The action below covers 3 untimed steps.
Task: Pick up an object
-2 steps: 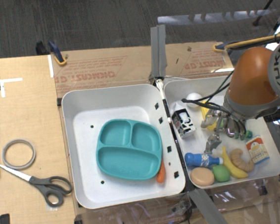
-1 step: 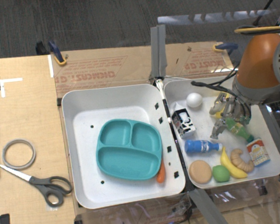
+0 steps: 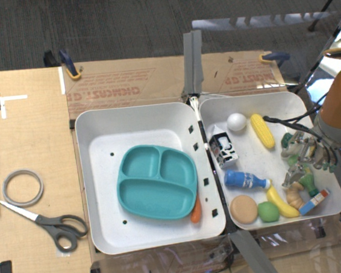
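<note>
The metal two-finger gripper (image 3: 296,171) sits low in the shallow white right-hand bin (image 3: 248,98), at its right wall; its grip state cannot be determined, as cabling and linkage obscure the tips. Directly below it lie a dark green block (image 3: 307,183) and a tan lump (image 3: 294,197), partly hidden. The yellow plastic banana (image 3: 282,203) lies left of the gripper, long axis diagonal, lower end toward the bin's near-right corner. A yellow corn cob (image 3: 262,130) lies above-left, near upright.
</note>
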Available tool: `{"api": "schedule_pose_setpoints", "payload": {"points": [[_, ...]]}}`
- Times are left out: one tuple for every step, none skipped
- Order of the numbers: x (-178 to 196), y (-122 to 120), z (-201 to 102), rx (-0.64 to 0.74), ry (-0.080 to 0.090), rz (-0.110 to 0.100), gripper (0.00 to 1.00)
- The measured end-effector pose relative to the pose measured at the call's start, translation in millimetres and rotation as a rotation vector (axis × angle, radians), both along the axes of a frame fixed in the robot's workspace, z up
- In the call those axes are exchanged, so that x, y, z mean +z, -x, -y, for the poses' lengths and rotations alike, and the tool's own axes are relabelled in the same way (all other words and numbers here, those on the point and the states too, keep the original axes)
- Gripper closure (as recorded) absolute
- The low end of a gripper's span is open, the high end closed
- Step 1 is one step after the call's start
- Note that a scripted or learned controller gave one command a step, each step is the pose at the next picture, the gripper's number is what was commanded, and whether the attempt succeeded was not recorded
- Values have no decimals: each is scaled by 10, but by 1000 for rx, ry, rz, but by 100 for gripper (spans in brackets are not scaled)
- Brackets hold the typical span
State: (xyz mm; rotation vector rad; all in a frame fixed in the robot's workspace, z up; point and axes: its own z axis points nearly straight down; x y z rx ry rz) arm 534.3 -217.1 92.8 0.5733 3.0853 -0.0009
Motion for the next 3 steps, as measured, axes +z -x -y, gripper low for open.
{"api": "schedule_pose_setpoints", "payload": {"points": [[98, -16, -7, 3, 2, 3, 100], [-1, -689, -368, -82, -1, 1, 100], [0, -689, -366, -82, 0, 1, 0]]}}
